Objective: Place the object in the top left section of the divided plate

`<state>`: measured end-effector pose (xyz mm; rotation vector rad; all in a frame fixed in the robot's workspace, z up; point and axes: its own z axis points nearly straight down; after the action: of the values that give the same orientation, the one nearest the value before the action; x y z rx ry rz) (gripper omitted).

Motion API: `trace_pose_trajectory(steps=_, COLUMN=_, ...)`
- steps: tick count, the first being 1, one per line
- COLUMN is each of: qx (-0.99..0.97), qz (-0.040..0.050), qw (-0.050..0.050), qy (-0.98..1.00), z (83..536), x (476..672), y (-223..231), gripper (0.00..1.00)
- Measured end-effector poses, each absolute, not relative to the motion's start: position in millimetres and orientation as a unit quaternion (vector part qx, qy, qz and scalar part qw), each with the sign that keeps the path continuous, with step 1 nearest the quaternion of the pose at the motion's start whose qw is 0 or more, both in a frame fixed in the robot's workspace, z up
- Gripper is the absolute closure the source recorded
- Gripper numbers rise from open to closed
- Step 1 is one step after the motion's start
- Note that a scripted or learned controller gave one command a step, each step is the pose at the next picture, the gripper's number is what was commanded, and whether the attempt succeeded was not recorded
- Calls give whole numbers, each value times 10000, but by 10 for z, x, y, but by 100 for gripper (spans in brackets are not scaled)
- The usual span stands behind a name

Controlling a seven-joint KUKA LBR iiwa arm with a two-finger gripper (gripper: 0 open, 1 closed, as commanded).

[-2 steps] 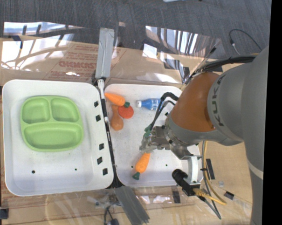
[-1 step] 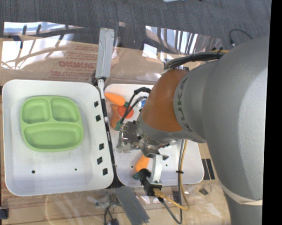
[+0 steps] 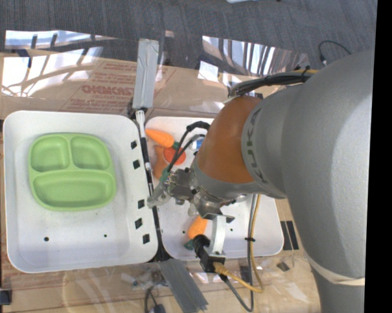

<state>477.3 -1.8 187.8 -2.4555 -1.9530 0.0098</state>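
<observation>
While a glossy orange carrot (image 3: pixel 159 137) lies nearby, end effector (image 3: pixel 181 187) grip state cannot be told.

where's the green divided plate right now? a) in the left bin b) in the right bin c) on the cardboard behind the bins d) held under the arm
a: the green divided plate lies flat in the left bin, while the arm hangs over the right bin where the orange pieces lie.

Two white bins (image 3: pixel 23 242) side by side; cardboard (image 3: pixel 102 83) behind, possibly taped.
</observation>
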Motion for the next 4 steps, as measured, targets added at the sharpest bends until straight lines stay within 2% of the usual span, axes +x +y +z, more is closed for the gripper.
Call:
trace_pose_trajectory(steps=1, qx=-7809, qz=69, qw=50, qy=-6246, z=1932, x=4778, y=-18, gripper=100)
trace_pose_trajectory(steps=2, qx=-8613, qz=43, qw=19, qy=-5081, z=1872, x=4914, y=-117, gripper=100)
trace_pose_trajectory(steps=3, qx=-8549, qz=50, qw=28, qy=-5188, z=1866, x=5394, y=664, gripper=100)
trace_pose_trajectory(steps=4, qx=-8788, qz=44, qw=23, qy=-4772, z=2315, x=4841, y=227, gripper=100)
